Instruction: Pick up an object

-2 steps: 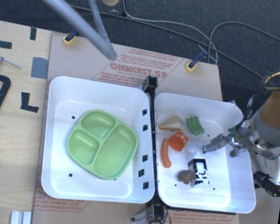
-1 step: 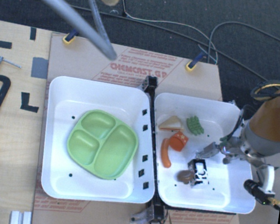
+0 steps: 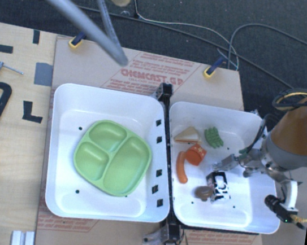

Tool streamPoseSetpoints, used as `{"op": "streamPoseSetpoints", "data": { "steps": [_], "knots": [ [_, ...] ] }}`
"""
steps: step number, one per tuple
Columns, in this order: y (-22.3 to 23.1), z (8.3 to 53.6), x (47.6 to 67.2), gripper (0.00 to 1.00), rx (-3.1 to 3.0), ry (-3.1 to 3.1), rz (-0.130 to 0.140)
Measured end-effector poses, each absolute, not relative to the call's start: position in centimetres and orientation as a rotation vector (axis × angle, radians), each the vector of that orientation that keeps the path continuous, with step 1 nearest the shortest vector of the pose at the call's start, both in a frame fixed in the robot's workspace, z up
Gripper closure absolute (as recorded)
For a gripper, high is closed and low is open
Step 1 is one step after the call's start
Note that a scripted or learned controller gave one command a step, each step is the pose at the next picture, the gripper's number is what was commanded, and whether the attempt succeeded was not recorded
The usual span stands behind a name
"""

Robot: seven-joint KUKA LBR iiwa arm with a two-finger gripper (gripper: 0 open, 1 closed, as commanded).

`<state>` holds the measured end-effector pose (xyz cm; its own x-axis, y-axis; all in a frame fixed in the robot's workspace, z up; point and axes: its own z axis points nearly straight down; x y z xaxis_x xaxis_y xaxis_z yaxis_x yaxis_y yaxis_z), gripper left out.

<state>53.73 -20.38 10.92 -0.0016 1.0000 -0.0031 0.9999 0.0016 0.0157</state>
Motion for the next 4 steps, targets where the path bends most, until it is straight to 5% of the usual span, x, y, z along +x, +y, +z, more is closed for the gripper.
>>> {"op": "streamPoseSetpoints", "data": {
  "steps": [1,3,4],
  "knots": [
    [-20.3,12.1,54.0,1.00,2.206,2.210,0.024],
    [-20.2,23.2,54.6,1.00,2.216,2.220,0.003],
    [-14.6,24.1,54.9,1.00,2.216,2.228,0.001]
  ]
}}
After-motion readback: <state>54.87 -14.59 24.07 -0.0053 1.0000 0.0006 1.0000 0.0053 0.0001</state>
